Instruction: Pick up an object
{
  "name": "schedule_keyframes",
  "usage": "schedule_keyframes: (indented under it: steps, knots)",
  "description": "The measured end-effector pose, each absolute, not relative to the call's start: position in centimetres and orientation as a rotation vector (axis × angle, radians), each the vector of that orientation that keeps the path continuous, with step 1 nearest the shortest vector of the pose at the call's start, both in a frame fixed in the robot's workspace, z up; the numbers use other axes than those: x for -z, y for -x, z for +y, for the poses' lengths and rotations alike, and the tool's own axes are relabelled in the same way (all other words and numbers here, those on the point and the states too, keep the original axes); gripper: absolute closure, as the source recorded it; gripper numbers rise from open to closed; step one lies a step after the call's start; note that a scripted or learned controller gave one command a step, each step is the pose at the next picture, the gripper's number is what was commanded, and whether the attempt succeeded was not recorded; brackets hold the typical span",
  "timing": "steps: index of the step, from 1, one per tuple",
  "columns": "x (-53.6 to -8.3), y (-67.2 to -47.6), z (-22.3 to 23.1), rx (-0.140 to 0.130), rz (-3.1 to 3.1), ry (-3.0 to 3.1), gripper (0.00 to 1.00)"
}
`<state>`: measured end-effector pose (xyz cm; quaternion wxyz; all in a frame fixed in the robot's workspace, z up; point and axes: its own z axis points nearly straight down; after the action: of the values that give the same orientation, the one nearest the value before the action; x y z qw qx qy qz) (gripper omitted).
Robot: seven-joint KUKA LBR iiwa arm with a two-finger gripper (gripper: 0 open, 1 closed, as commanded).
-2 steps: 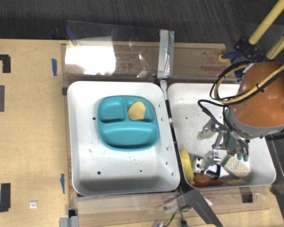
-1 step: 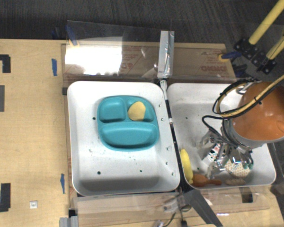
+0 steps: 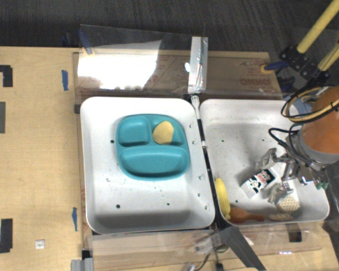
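My gripper [image 3: 273, 177] hangs low over the right bin [image 3: 231, 123], under the orange wrist band. It stands open, with one finger [image 3: 269, 158] toward the back and the other toward the front. A small white packet [image 3: 256, 182] with black and red print lies on the bin floor, its right end between the fingers. A beige waffle-textured piece [image 3: 289, 203] lies just right of the front finger. A yellow banana [image 3: 221, 195] rests along the bin's left wall. A brown-orange object [image 3: 250, 213] lies at the front wall.
The left bin [image 3: 101, 151] holds a teal divided plate [image 3: 152, 160] with a yellow-orange round item [image 3: 163, 132] in its back right compartment. Black cables [image 3: 291, 131] loop beside the wrist. A yellow stand [image 3: 322, 21] rises at the back right.
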<state>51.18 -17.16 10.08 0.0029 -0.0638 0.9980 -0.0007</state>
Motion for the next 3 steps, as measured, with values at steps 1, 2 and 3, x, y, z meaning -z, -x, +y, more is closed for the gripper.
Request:
schedule_keyframes:
  steps: [1,2,3]
  knots:
    - [-8.9,-52.7,-10.2,0.007,2.806,1.385,0.00]
    - [-18.5,-59.0,-15.7,0.011,2.873,1.241,0.00]
    - [-8.7,-57.0,-14.9,0.002,2.330,2.099,0.00]
